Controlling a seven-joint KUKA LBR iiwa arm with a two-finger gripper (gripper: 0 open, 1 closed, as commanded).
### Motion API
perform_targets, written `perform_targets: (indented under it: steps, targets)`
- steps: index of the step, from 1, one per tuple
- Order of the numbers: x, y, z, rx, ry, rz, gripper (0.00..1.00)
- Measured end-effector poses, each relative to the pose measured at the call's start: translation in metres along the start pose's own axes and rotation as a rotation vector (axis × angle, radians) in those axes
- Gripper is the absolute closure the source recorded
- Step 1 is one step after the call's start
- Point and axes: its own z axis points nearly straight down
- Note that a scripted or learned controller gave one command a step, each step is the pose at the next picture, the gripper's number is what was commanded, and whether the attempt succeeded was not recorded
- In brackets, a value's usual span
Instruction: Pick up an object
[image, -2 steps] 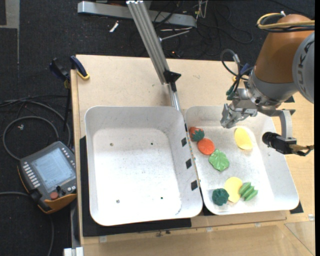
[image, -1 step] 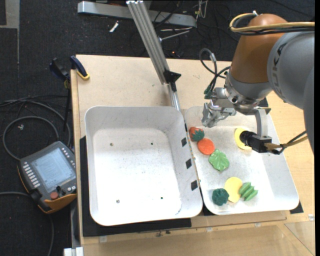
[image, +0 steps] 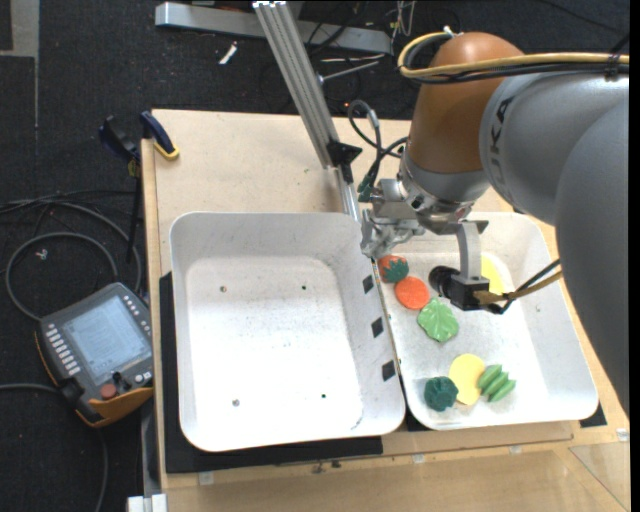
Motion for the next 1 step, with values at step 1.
perform_targets:
  steps: [1]
  targets:
    - [0.063,0.0097,0.0061,-0.003,0.0,0.0,1.0]
